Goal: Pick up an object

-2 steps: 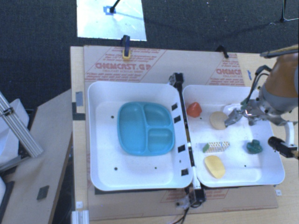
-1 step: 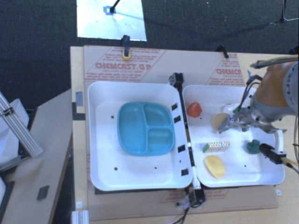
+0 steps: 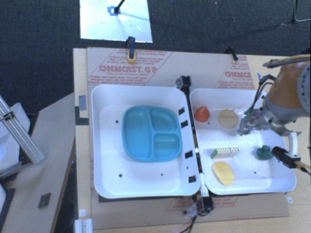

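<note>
You see the left bin (image 3: 104, 178) well to the gripper's left, holding a blue divided plate (image 3: 149, 133). The right bin (image 3: 252, 184) lies under the arm (image 3: 291, 89), whose gripper (image 3: 244, 128) hangs low over its upper middle; you cannot tell how it is set or whether it has anything. Just left of it lies a tan round disc (image 3: 227, 118), farther left a red piece (image 3: 201, 113). Below and left sit a yellow oval (image 3: 223, 173) and a small striped bar (image 3: 226, 152); below and right, a green lump (image 3: 264, 153).
</note>
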